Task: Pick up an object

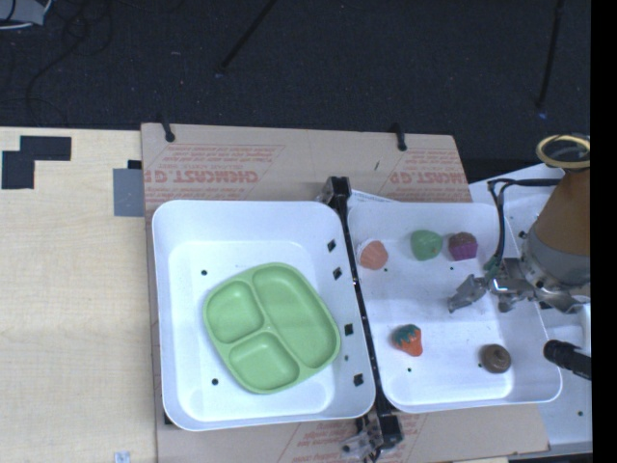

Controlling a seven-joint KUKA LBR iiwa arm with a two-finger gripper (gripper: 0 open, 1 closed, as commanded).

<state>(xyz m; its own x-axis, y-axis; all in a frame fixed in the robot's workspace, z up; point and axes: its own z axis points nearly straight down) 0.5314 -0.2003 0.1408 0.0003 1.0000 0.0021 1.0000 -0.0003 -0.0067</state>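
Nearest us, the left bin (174, 394) carries a green divided plate (270, 328). Over to the right bin (540, 394), where the arm (569, 230) reaches in and the gripper (472, 294) hangs low with nothing between its fingers; spread or closed, I can't tell. Candidates lie scattered: green piece (425, 244) and purple piece (463, 246) at the far side, peach piece (373, 255) left, orange-and-green toy (409, 339) and brown disc (496, 358) near. No pick yet, I'd say; everything remains.
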